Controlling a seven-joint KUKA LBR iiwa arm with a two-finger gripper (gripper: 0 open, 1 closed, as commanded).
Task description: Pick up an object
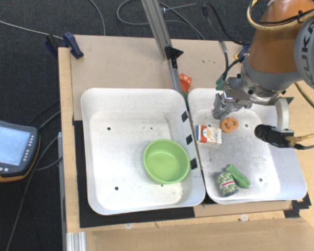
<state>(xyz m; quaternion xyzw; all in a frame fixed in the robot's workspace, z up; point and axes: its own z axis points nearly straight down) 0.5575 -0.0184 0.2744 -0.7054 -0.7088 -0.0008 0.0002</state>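
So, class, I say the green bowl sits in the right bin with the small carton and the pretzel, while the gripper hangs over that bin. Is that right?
Not quite. The camera view shows the green bowl in the left bin. The small carton and the pretzel lie in the right bin, and the gripper hangs over that bin.

Glossy green plastic bowl (pixel 166 161); speckled matt white bins (pixel 120 109).

A grey handheld screen unit (pixel 10 148) with an orange edge lies on the dark carpet left of the bench, black cables (pixel 83 4) loop behind it, and a blue clamp (pixel 73 45) grips the bench's far-left corner.
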